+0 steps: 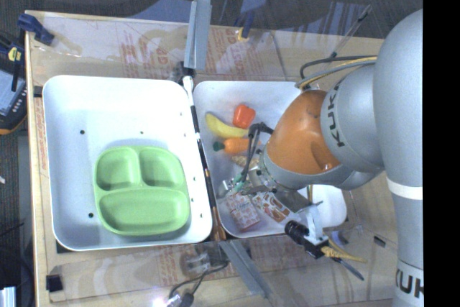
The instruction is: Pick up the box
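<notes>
Here, in the camera view, the arm (338,133) reaches over the right bin (215,93), its gripper (244,180) low beside the box (243,212) at the bin's near edge; whether the claw is wide or narrow cannot be told. A green tray (141,190) lies in the left bin (65,97).

The box (243,212) is small and flat, with a reddish printed face. It lies face up near the front edge of the right-hand bin (215,93).
</notes>
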Available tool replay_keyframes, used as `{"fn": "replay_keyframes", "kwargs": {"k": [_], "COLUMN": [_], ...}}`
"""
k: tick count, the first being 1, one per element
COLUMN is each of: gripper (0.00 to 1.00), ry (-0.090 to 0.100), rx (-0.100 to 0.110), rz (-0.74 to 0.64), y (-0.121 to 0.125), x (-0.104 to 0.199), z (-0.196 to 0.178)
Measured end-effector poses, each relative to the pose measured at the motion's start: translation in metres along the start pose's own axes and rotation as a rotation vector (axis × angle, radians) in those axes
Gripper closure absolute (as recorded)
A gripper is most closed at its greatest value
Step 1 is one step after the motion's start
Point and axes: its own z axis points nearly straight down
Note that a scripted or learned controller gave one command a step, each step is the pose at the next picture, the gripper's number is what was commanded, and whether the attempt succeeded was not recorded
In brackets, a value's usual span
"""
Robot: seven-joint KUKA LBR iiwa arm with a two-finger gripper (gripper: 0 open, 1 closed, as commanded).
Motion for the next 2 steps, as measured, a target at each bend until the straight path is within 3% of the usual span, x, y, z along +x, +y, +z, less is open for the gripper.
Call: {"fn": "replay_keyframes", "kwargs": {"k": [1, 2], "gripper": [1.0, 1.0], "ry": [0.004, 0.014], "rx": [0.001, 0.004], "rz": [-0.012, -0.097], "y": [0.001, 0.005], "x": [0.003, 0.017], "z": [-0.009, -0.154]}}
